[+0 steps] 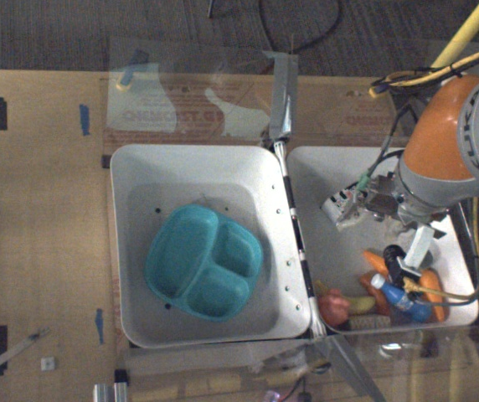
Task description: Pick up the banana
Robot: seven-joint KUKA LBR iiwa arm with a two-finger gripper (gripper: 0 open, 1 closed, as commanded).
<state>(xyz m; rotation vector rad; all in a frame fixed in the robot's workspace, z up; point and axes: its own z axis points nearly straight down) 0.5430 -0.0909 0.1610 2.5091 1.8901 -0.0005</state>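
A short yellow-green shape, apparently the banana (pixel 362 305), lies at the right bin's front edge among other toy foods, partly covered by them. My gripper (pixel 346 208) hangs over the middle-left of the right bin (pixel 311 174), up and to the left of the banana and well apart from it. Nothing is visibly held in it.
A red fruit (pixel 334 307) sits beside the banana on its left. Orange carrot-like pieces (pixel 374 263) (pixel 432 284) and a blue bottle (pixel 405 299) crowd the front right corner. A teal divided plate (pixel 204 261) lies in the left bin (pixel 139 182).
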